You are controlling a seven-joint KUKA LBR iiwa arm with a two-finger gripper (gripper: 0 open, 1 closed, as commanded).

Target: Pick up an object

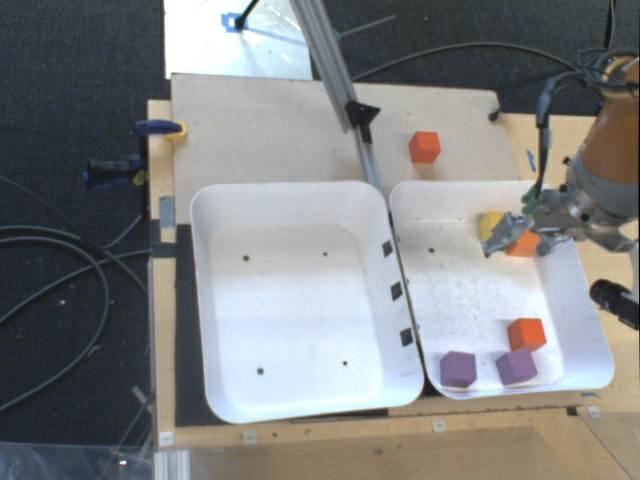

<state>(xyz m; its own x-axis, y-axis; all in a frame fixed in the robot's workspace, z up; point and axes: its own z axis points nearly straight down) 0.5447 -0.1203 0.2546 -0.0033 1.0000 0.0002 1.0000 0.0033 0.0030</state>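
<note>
Gripper: low in the right bin, two o'clock corner; whether the claw is spread or pinching, I can't tell.
Targets: yellow piece and orange piece touching it.
Tip: centre on one piece, then close squarely.

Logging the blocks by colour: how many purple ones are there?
2, both near the right bin's front edge: one at its left corner, the other just right. Others may hide under the arm.

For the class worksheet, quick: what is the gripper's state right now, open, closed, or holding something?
Gripper: low in the right bin, among a yellow object and an orange object; open, shut or holding cannot be told.
</note>
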